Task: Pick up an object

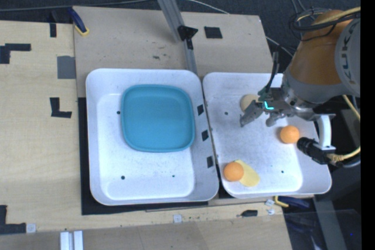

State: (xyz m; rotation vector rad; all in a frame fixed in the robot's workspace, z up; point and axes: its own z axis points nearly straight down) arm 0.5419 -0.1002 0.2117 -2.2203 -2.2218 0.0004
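Observation:
My gripper [261,119] hangs over the middle of the right bin [231,93], its two dark fingers spread apart with nothing between them. A pale cream ball [246,102] lies just up and left of the fingers, partly hidden by the gripper body. An orange ball [289,135] rests to the right of the fingers. A second orange ball [234,171] sits near the bin's front, touching a flat yellow piece [250,175].
The left bin [102,143] holds a blue square plate [157,117]. A grey metal post [170,6] slants up from between the bins. Cables run along the right side near the arm [319,67].

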